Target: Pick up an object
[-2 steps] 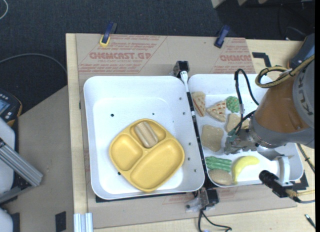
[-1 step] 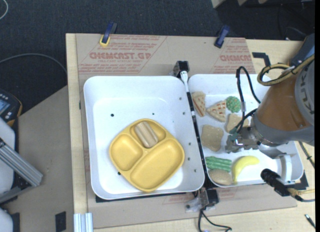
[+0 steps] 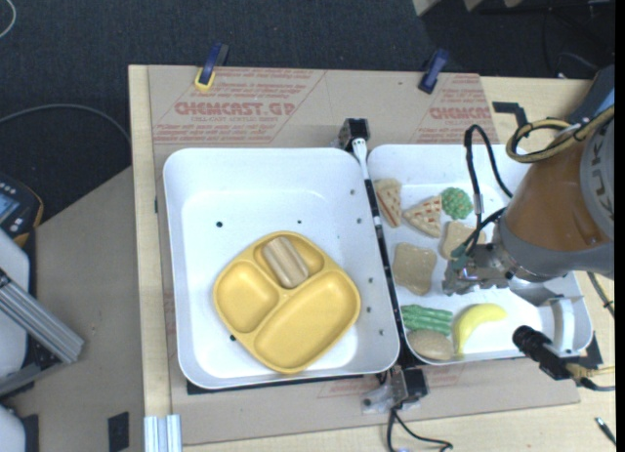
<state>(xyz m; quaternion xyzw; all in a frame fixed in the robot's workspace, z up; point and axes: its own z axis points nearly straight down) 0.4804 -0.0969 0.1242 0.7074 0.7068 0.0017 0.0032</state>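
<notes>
Probably the likeliest pick: tan slab (image 3: 415,267), lying flat mid-way along the right bin (image 3: 391,162), close to its left wall and just beside the gripper (image 3: 467,279). Judged light, stiff and smooth, a toy food; low profile, so best taken across its narrower width, edge to edge. Gripper low over the bin's centre; grip state not discernible, nothing seen held.

Around it, counted:
- one second tan slab (image 3: 456,238), toward the far edge, partly behind the arm;
- two pale wedges (image 3: 389,201) (image 3: 426,216) near the far left corner;
- one broccoli floret (image 3: 455,202), knobbly, likely easy to pinch;
- one green pod (image 3: 427,318) and one banana (image 3: 480,323) toward the near edge, both curved and probably slippery;
- one rounded tan piece (image 3: 435,346) against the near edge.

Beyond, in the left bin (image 3: 186,182): one yellow plate (image 3: 293,318) with three compartments, one bread roll (image 3: 286,262) in its far small compartment.

On the bench's far edge: two clamps (image 3: 208,67) (image 3: 434,71).
</notes>
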